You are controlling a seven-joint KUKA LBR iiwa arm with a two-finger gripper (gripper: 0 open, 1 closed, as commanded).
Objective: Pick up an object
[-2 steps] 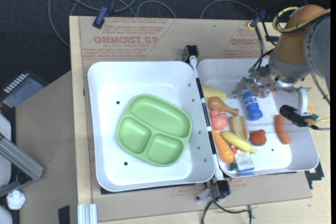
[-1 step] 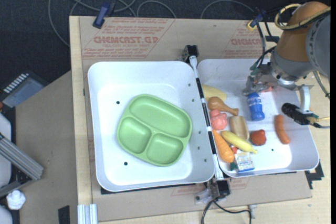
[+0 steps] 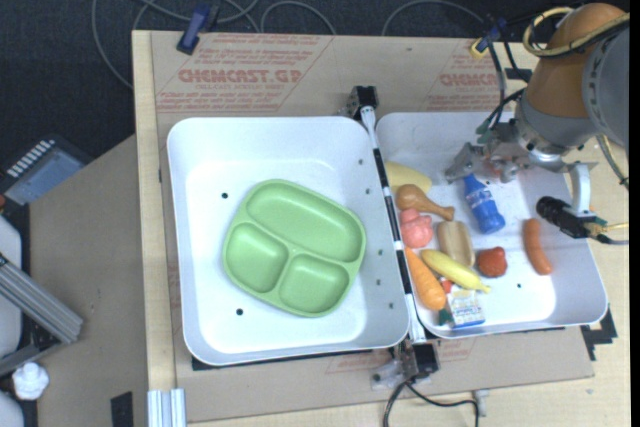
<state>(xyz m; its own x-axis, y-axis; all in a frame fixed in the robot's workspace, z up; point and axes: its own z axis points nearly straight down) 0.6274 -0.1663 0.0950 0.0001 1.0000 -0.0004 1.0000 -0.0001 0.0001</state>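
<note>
Gripper (image 3: 488, 162) hovers just beside the blue bottle (image 3: 484, 208), probably lining up a pick; open or closed, cannot tell.

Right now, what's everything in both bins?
plate: 1, green, middle of left bin
bottle: 1, blue, right bin, upper middle
yellow piece: 1, pale yellow, above drumstick
drumstick: 1, tan, left of bottle
pink lump: 1, pink, below drumstick
bun: 1, tan, centre
banana: 1, yellow, below bun
carrot: 1, orange, by left wall
tomato: 1, red, right of banana
sausage: 1, orange-red, right side
carton: 1, white-blue, near edge
gripper: 1, grey, over right bin
</note>
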